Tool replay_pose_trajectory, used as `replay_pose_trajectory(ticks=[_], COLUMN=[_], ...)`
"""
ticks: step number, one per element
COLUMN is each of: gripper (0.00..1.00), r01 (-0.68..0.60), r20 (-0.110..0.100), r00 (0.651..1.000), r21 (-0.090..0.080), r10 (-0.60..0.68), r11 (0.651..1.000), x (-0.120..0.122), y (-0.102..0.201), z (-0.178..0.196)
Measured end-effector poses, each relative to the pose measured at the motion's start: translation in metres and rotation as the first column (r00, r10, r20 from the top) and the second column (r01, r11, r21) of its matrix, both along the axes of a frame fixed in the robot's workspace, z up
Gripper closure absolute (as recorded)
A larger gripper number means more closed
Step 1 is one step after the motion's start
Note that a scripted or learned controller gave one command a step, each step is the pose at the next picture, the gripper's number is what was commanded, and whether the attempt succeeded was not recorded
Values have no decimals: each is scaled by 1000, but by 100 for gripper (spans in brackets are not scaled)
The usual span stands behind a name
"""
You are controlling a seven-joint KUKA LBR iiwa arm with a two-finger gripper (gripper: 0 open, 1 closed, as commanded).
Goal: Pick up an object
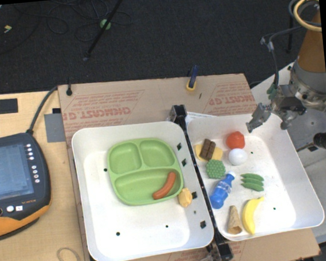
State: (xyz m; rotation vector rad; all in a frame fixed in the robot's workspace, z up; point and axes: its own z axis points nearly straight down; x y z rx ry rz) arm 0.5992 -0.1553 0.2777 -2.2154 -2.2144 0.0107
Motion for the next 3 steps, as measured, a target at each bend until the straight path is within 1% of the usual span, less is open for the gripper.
replay_pose_trajectory(ticks=[1,2,3], gripper=[0,0,0], r01=[-1,-2,-1], r20=[10,4,2], r00=[1000,1000,1000], r21=[-2,0,0], r10=[1,2,1], r11=[1000,1000,1000], x=[2,1,-10], y=[0,3,2], z=[5,-38,-92])
